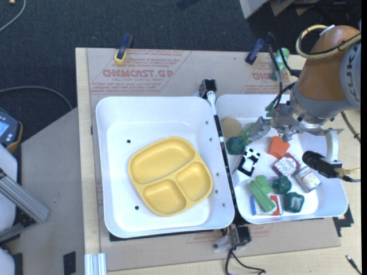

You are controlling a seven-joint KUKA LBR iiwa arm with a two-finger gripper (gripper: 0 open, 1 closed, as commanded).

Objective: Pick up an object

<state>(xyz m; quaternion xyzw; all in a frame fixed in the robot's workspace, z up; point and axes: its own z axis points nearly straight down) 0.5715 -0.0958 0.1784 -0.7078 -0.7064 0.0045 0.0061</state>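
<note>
Nearest the lower edge of the frame sit two white bins side by side. In the left bin point(114, 125) a yellow tray point(170, 175) with three compartments lies tilted, filling the middle. The right bin point(338, 202) is crowded: a green block point(261, 192) lies on a red and blue card point(273, 206) at the bottom, with a dark green pepper point(294, 201) and a teal lump point(281, 184) just beside it. Above these are a small can point(308, 178), a red and white packet point(285, 165), an orange block point(278, 147), a black and white piece point(249, 160), a teal ball point(235, 145) and a tan disc point(231, 125). The gripper point(287, 128) hangs over the bin's upper part, just above the orange block; whether its fingers are spread or closed I cannot tell.
</note>
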